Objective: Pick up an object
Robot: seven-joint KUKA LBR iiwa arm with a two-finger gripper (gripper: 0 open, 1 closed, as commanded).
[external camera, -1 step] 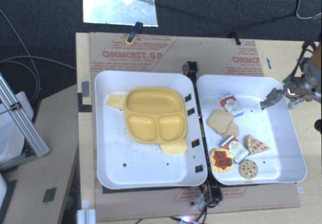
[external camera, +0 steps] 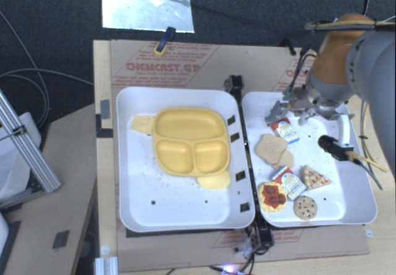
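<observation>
My gripper (external camera: pixel 289 114) hangs over the upper left part of the right bin (external camera: pixel 356 206), fingers spread and nothing between them. Just below it lies a small red, white and blue carton (external camera: pixel 286 130). A tan bread slice (external camera: pixel 270 148) rests a little lower, with a second carton (external camera: pixel 289 181), a pizza slice (external camera: pixel 314 177), a round red-topped pizza (external camera: pixel 273 197) and a cookie (external camera: pixel 305 207) toward the bin's front.
The left bin (external camera: pixel 139 206) bears a yellow sectioned tray (external camera: pixel 189 141), with a pale yellow flat piece (external camera: pixel 142 124) at its left and another (external camera: pixel 215 180) at its front edge. A black divider (external camera: pixel 242 144) runs between the bins.
</observation>
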